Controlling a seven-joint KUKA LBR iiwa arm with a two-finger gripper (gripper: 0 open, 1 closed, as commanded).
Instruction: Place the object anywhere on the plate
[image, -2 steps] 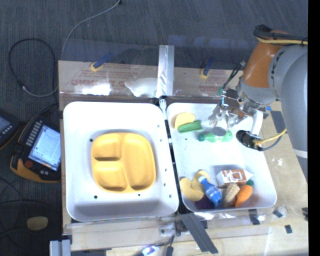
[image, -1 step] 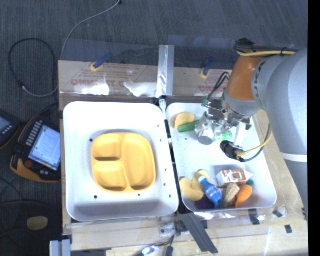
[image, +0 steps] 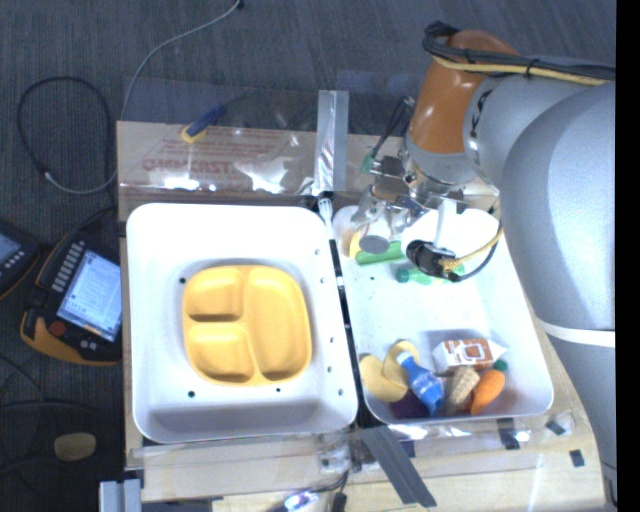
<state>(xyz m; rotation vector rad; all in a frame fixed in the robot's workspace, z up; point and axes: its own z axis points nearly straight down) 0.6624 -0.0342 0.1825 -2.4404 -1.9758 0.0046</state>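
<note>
You see the gripper (image: 372, 222) low at 12 o'clock of the right bin (image: 525, 330), over a green piece (image: 378, 256). How it stands, I cannot tell. The yellow plate (image: 246, 322) lies in the left bin (image: 150, 300). At 6 o'clock of the right bin lie a bottle (image: 419, 378), a carton (image: 464, 352) and a carrot (image: 487, 391).

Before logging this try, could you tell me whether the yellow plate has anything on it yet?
Empty: the yellow plate in the left bin shows three bare compartments.
</note>
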